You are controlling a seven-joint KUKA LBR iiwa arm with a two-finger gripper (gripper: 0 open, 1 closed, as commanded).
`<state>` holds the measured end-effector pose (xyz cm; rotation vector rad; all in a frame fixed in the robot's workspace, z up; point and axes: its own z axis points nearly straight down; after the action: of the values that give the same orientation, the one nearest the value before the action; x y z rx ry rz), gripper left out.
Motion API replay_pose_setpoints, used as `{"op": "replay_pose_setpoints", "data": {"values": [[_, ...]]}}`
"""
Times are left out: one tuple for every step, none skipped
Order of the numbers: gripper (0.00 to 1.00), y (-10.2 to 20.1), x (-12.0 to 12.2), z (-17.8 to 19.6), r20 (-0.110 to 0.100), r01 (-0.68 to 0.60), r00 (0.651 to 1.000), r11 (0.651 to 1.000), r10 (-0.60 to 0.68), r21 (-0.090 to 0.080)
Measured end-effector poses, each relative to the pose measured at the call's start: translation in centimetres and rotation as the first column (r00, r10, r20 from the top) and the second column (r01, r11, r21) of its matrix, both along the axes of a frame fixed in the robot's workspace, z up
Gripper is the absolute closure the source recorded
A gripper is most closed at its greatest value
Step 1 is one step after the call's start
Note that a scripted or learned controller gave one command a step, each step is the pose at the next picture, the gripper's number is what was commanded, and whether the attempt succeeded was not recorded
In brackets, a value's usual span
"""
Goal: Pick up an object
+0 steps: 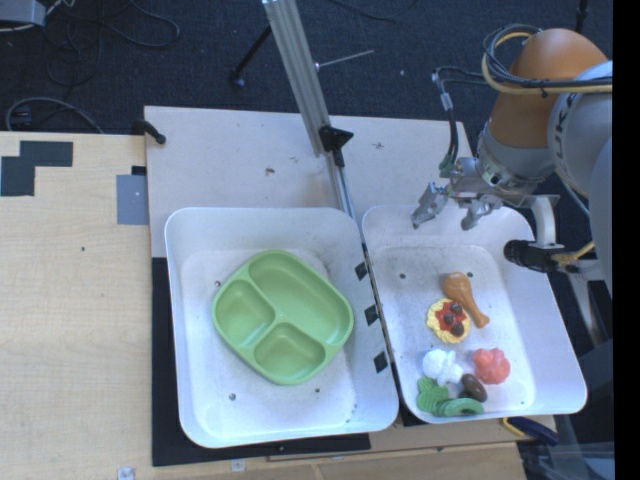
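We are looking down at a slant on a bench bearing two shallow white bins side by side, and we are taking the right bin as our landmark. The grey arm with its orange band is reaching in from the right, and its gripper is hovering over the far edge of that bin, toward its far left corner. Its two fingers are standing spread apart, pointing down, and nothing is sitting between them. Inside the right bin, toy foods are lying in the nearer half: a brown drumstick closest to the gripper but well apart from it, a small yellow tart with dark berries touching the drumstick on its near side, then a red piece, a white piece, a dark brown piece and green leafy pieces clustering near the bin's front edge. Just to the left of the right bin, the left bin is holding a green divided plate with three compartments. A grey metal rail is running away from the gap between the bins.
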<state>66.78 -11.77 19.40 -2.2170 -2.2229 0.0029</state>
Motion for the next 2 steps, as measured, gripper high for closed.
{"op": "replay_pose_setpoints", "data": {"values": [[0.0, 0.0, 0.0, 0.0, 0.0, -0.001, 1.0, 1.0, 0.001, 0.0], [0.0, -0.1, -0.8, -6.2, -0.006, 0.002, 1.0, 1.0, -0.002, 0.001]]}}
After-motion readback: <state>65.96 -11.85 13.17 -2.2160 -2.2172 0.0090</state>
